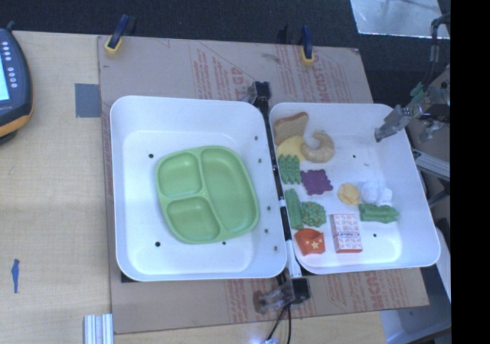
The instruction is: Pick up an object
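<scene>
So far nothing is being picked up. A green tray (205,194) is sitting in the left bin (130,181). Toy foods, like a red box (346,232), are lying in the right bin (417,247). The gripper (392,124) is hanging above its right edge, holding nothing.

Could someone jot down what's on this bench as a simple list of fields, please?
left bin: holds a green divided plate
right bin: holds small toy foods
near its left wall: bread slice, croissant, purple grape bunch
near its front: red-and-white carton, red piece with a yellow star
gripper: at the right bin's far right edge, nothing seen in it
bench extras: yellow clamp, handheld controller
</scene>
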Tool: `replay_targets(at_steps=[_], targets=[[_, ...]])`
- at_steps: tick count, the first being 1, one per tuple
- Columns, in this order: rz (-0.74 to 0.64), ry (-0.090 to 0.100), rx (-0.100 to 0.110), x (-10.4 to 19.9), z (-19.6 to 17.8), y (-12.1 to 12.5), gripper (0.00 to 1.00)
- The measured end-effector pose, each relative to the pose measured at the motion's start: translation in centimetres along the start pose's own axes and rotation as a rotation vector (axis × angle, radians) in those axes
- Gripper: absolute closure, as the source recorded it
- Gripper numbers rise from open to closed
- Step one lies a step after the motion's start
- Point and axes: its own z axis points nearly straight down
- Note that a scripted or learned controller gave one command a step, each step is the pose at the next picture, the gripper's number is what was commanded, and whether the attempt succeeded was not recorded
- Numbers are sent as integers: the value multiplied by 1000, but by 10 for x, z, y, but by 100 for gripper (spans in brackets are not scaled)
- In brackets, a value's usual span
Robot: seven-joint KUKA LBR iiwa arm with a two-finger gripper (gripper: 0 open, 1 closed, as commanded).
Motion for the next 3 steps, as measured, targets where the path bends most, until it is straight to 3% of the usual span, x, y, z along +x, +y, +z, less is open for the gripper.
replay_targets(at_steps=[1, 2, 3], targets=[[-9, 5, 8, 91, 84, 9, 0], [2, 2, 5, 107, 171, -17, 0], [1, -1, 2, 104, 158, -16, 100]])
